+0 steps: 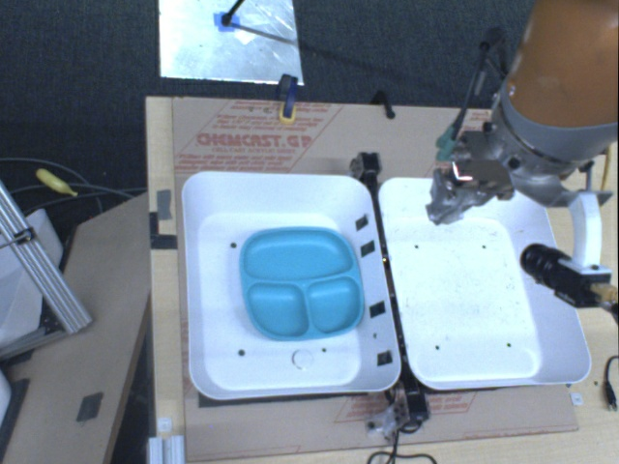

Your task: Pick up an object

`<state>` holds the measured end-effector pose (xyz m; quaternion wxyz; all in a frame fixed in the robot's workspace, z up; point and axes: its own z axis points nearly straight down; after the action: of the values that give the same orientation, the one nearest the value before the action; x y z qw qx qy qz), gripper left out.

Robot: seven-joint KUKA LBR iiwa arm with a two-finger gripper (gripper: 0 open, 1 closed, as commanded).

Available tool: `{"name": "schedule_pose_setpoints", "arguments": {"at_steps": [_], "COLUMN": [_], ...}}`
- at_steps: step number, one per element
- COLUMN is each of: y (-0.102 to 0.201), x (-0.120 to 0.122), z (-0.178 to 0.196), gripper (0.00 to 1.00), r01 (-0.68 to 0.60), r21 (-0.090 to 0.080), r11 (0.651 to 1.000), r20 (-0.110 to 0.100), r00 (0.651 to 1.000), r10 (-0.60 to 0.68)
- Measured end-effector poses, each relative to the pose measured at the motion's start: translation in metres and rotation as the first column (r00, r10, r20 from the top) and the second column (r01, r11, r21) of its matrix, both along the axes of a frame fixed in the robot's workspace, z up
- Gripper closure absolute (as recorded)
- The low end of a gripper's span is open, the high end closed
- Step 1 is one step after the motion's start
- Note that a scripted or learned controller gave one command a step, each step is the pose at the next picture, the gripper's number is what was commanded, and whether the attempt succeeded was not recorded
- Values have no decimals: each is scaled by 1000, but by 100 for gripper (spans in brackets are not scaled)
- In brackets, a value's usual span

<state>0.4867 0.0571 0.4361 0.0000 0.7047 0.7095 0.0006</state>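
Blue divided plate [298, 282] sits mid left bin [208, 259]. Gripper [453, 204] hovers at the right bin's [484, 356] twelve o'clock edge; whether it is clenched I cannot tell. Best travel toward nine o'clock, then pinch the plate's rim.

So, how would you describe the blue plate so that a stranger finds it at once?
Look at the left white bin of the two on the bench. The blue plate lies near its middle, a rounded tray with three compartments. It is the one coloured thing in either bin.
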Motion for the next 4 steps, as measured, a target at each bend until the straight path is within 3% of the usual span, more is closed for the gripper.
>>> {"name": "schedule_pose_setpoints", "arguments": {"at_steps": [2, 3, 4], "y": [-15, 17, -5], "x": [0, 0, 0], "z": [-30, -47, -31], "gripper": [100, 100, 100], "r01": [6, 1, 7], "r21": [-1, 0, 0], "r11": [1000, 1000, 1000], "r20": [2, 1, 3], "r00": [1000, 1000, 1000], "r10": [-6, -1, -7]}}
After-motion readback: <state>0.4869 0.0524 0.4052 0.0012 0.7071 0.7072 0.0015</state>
